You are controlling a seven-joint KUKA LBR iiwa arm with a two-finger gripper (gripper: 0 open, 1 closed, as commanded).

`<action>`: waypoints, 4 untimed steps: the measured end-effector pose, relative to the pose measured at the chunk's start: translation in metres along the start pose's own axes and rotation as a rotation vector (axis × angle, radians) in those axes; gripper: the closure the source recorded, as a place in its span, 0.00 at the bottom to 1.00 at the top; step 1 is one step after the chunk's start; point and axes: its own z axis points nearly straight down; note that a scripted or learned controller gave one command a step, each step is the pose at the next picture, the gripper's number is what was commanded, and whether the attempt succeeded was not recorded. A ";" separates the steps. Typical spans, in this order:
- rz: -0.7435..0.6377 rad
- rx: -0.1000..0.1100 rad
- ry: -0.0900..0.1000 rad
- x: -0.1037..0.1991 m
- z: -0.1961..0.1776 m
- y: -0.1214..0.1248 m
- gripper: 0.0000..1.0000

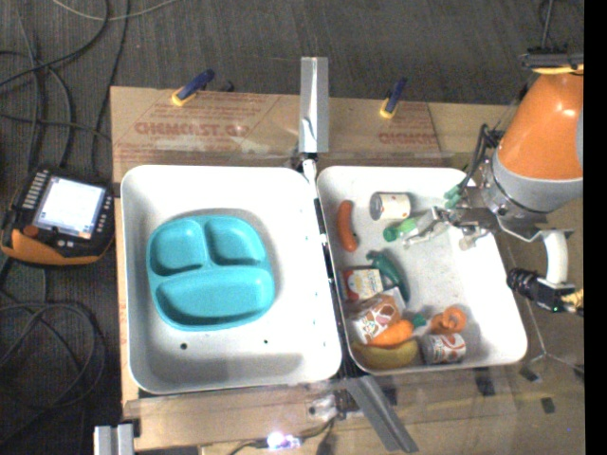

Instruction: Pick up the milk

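A: Where is the gripper [427,227]?

B: Low over the right-hand shallow white plastic bin [493,282], near its far right part; it is bare grey metal below the arm's glossy orange band; whether it is wide or narrow I cannot tell, and nothing is seen held in it.

A: And the milk?

B: The small boxy milk carton [363,282], white card with red print, lies in the same bin, left of the gripper and nearer the camera, well apart from it; a dark green curved piece [388,271] lies against its upper right.

A: What is closest to the gripper?

B: A small bright green plastic piece [402,227], just beside its tip on the left; beyond that a short white cylinder [391,205] lies on its side; further left a smooth orange-red sausage shape [347,226] lies lengthwise near the bin's left wall.

A: And towards the camera?

B: A crinkled snack packet [372,317], an orange carrot shape [396,333] across it, a yellow banana [391,354] and a tipped printed can [443,349].

A: Far to the left?

B: The other white bin [142,349] on the desk holds a turquoise three-compartment plastic tray [212,270].
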 end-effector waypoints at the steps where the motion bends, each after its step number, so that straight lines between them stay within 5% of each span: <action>1: 0.213 -0.002 -0.003 -0.029 -0.069 -0.014 0.00; 2: 0.143 0.002 0.001 -0.012 0.083 -0.036 0.00; 3: 0.142 0.004 0.001 -0.012 0.075 -0.036 1.00; 4: 0.425 -0.010 0.003 -0.043 0.147 -0.003 1.00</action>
